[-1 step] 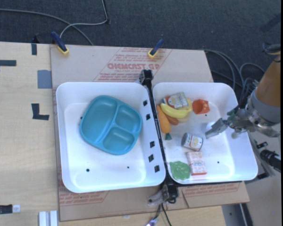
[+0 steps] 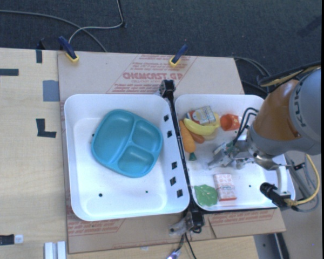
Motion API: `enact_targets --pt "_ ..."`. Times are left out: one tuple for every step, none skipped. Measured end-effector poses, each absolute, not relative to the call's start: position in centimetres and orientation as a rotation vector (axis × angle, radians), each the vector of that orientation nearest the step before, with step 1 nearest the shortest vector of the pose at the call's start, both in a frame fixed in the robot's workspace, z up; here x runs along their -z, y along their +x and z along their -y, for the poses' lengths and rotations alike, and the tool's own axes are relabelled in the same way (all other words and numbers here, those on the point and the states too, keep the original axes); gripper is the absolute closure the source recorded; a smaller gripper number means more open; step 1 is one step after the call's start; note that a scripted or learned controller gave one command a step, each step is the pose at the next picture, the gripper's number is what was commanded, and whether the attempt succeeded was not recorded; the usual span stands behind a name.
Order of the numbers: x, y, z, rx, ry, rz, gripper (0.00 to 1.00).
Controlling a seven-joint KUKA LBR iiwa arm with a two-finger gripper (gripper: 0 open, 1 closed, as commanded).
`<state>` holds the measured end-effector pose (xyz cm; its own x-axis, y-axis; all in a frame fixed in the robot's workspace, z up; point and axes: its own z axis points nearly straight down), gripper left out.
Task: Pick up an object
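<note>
Gripper [image 2: 225,155]: metal, two-fingered, low inside the right bin [image 2: 248,194]; fingertips pointed toward the bin's middle over bare white floor; whether they were spread or closed could not be told, and nothing was seen between them. Arm [image 2: 283,120]: grey with orange band, entering from the right over the bin's right wall.

Candidates for the pick, nearest outward: small packet [image 2: 224,186], white with red print, flat on the floor just below the gripper; green soft item [image 2: 206,195] just left of the packet at the lower wall; banana [image 2: 201,127] above and left of the gripper; carrot-like orange piece [image 2: 187,138] along the divider, touching the banana; small boxed item [image 2: 203,114] with a pale label, resting behind the banana; red-orange item [image 2: 230,122] near the upper right, close to the arm.

Step, as judged: approach or descent, no object yet secured; the next move would call for settling on one target, the packet or the banana being closest, centring the fingers on it and closing.

Left bin [image 2: 81,161]: blue divided plate [image 2: 127,143], three compartments, nothing in them.

Writing: red lettering on the cardboard sheet [image 2: 146,74] under the bins, upside down, not read with confidence; print on packet and box too small to read.
</note>
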<state>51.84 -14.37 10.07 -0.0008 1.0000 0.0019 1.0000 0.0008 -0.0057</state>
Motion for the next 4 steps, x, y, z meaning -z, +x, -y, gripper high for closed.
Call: enact_targets --pt "-8.7 59.6 13.6 0.005 -2.222 2.227 0.0" --pt "-8.6 65.5 12.0 0.002 -2.222 2.226 0.0" --pt "-8.7 59.7 12.8 0.0 -2.223 2.224 0.0" --pt "-9.7 59.8 12.8 0.001 -2.225 2.227 1.0"
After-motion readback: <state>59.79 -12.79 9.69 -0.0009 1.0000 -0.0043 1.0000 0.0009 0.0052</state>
